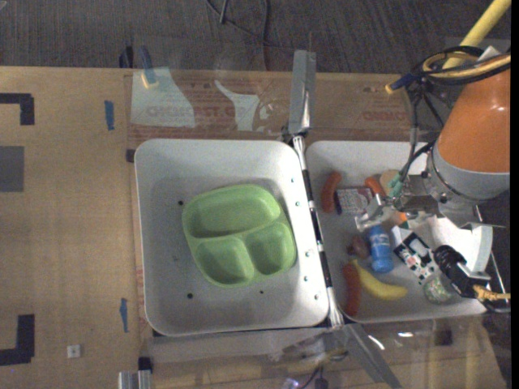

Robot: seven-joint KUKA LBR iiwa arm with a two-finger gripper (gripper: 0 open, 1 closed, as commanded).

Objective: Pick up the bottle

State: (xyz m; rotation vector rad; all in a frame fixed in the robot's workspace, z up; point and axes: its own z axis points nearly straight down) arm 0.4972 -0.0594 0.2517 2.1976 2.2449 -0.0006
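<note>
I saw the arm (478, 136) reaching in from the right, its orange band high above the right bin (324, 154) and the wrist bent down over the things inside. The claw (381, 214) hung just above the blue bottle (379, 250); I could not tell if it was released or clenched. The bottle lay near the middle of the right bin. A yellow banana (383, 286) touched the bottle's lower end, a red sausage (329, 191) lay up-left of the bottle near the bin's edge, and another sausage (350, 288) lay down-left. The left bin (154, 217), left of the bottle, carried a green tray (237, 233) with free floor around it.
</note>
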